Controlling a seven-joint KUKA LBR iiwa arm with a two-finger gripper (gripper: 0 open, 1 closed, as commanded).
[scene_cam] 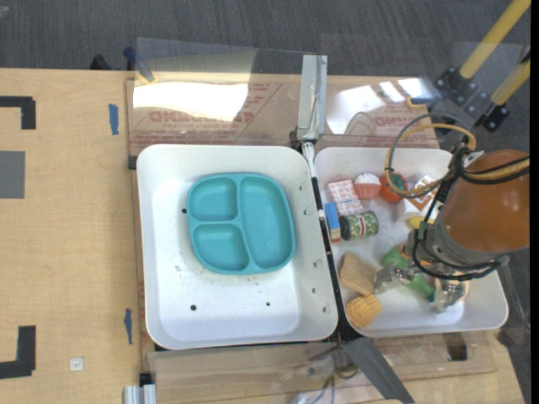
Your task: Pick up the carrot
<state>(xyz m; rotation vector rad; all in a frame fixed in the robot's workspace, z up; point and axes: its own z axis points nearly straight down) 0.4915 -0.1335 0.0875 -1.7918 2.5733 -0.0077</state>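
The carrot looks to be the orange piece (pixel 392 187) near the far side of the right bin (pixel 484 314), partly crossed by a cable. My gripper (pixel 417 280) hangs low over the near half of that bin, under the orange-banded wrist, which hides most of it. It is nearer to me than the carrot and apart from it. A green toy (pixel 397 259) lies right at the gripper, and I cannot tell whether it is touched.
The right bin also holds a red-and-white box (pixel 344 194), a green can (pixel 360 224), a tan slice (pixel 355 272), a yellow corn piece (pixel 364 310) and a pink-and-white item (pixel 368 183). A teal divided plate (pixel 242 223) lies in the left bin (pixel 168 310).
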